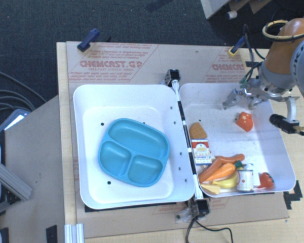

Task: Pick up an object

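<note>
My gripper (pixel 242 100) hangs over the far part of the right bin (pixel 278 151), open, its two grey fingers spread with nothing between them. A small red-orange toy fruit (pixel 244 121) lies on the bin floor just in front of the gripper, apart from it. Along the bin's left wall lie a brown bread piece (pixel 197 130) and a red-and-white carton (pixel 201 151). At the near edge sit an orange carrot (pixel 218 170), a yellow banana (pixel 221 184), a small can (pixel 245 178) and a red fruit (pixel 266 180).
A blue divided plate (pixel 134 152) lies in the left bin (pixel 86 135). A black divider rail (pixel 183 130) runs between the bins. The arm's wrist (pixel 283 54) and a black cable part (pixel 288 124) overhang the right bin's far right side.
</note>
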Controlling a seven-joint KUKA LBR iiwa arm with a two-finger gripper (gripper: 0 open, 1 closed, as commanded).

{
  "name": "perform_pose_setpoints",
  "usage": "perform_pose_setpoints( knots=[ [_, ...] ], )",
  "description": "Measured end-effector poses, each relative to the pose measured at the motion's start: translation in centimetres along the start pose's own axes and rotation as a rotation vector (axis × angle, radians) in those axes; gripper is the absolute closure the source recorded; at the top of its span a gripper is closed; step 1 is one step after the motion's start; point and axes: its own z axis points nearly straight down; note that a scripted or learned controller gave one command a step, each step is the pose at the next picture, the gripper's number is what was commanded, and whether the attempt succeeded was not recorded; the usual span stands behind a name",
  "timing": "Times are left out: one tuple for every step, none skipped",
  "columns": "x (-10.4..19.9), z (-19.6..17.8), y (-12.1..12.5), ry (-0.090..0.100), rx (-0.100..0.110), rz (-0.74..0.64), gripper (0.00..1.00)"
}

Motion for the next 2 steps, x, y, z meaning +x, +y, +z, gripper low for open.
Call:
perform_pose_setpoints(
  knots=[
    [-0.02,0.00,0.00,0.000,0.000,0.000,0.00],
    [-0.01,0.00,0.00,0.000,0.000,0.000,0.00]
  ],
)
